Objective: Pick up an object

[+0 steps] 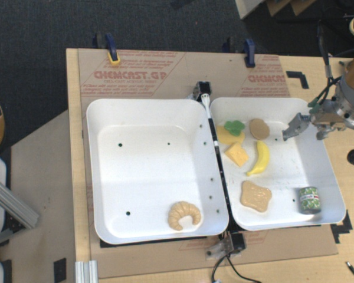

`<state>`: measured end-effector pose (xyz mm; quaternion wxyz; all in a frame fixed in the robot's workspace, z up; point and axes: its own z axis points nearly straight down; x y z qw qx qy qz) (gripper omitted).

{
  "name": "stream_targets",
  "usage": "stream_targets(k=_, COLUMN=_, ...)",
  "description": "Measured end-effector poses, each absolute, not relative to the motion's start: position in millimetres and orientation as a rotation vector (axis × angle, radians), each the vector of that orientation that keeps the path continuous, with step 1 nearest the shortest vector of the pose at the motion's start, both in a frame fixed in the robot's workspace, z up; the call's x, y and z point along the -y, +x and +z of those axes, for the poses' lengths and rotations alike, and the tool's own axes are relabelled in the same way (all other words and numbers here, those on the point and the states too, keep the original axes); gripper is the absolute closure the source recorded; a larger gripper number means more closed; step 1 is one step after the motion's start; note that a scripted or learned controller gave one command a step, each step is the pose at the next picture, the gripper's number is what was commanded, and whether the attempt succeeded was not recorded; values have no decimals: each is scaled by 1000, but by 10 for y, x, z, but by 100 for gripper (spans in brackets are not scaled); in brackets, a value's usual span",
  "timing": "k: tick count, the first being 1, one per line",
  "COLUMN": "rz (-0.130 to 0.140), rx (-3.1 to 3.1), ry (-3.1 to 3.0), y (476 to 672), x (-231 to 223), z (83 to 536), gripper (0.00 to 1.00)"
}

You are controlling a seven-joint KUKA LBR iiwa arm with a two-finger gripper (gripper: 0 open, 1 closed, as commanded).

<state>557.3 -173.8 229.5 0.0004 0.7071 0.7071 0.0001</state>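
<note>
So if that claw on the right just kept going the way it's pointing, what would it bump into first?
Probably the round brown cookie. The gripper points left across the right bin, and the cookie lies nearest in that line, with the green piece beyond it. The gripper's height above the bin is unclear, so it might pass over them.

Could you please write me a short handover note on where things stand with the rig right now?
Gripper: above the right bin's far right part, holding nothing that I can see.
Right bin: green piece, brown round piece, yellow wedge, banana, toast slice, green can near the front right corner.
Left bin: croissant near the front edge.
Done: nothing picked yet.
Left: choose an object, descend, grasp and lift. The brown round piece lies nearest the gripper.
</note>
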Motion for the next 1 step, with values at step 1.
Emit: stream_targets(k=1, rz=-7, rx=-2237, ry=2225, y=5606, x=1123, z=1078, gripper=0)
